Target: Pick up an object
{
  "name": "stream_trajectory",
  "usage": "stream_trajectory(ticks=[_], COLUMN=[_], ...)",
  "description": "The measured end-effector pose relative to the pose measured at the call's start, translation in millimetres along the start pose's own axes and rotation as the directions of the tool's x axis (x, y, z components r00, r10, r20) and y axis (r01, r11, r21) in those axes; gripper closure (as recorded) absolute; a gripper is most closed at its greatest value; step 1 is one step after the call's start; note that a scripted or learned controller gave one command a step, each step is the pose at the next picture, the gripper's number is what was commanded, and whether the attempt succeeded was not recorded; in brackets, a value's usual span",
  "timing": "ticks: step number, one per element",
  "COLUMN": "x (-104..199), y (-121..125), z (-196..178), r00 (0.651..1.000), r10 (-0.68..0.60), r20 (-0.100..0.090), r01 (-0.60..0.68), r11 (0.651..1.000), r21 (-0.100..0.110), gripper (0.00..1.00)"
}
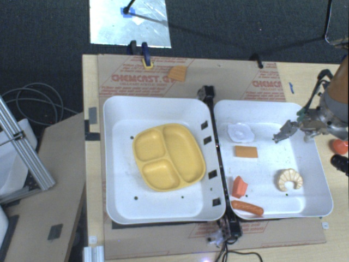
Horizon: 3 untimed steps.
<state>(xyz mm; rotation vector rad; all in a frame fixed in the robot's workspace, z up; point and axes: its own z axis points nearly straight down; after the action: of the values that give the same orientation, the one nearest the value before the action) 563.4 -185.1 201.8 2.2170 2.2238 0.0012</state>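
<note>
The right bin (313, 162) holds a white crumpled object (240, 131), a tan flat slice (246, 152), a croissant (289, 179), an orange-red wedge (240, 186) and a sausage-like piece (247, 207). My gripper (297, 134) hangs over the bin's upper right part, right of the white object and above the croissant. Its fingers are spread open with nothing between them.
The left bin (120, 124) contains a yellow divided plate (169, 156). A ridge with black clips (212, 146) separates the bins. An orange object (339, 145) lies outside the right bin's rim. A tan block (177, 73) rests on the cardboard behind the bins.
</note>
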Motion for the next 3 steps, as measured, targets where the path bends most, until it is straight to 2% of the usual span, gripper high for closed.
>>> stream_trajectory(ticks=[1, 2, 3], x=[-21.8, -21.4, 91.3], y=[-64.5, -60.9, -69.3], z=[121.4, 106.7, 79.9], r00=[1.0, 1.0, 1.0], r10=[0.005, 0.002, -0.01], r20=[-0.002, 0.001, -0.004], r01=[-0.005, -0.002, 0.01], r11=[1.0, 1.0, 1.0], r21=[0.005, -0.002, 0.001], gripper=[0.0, 1.0, 1.0])
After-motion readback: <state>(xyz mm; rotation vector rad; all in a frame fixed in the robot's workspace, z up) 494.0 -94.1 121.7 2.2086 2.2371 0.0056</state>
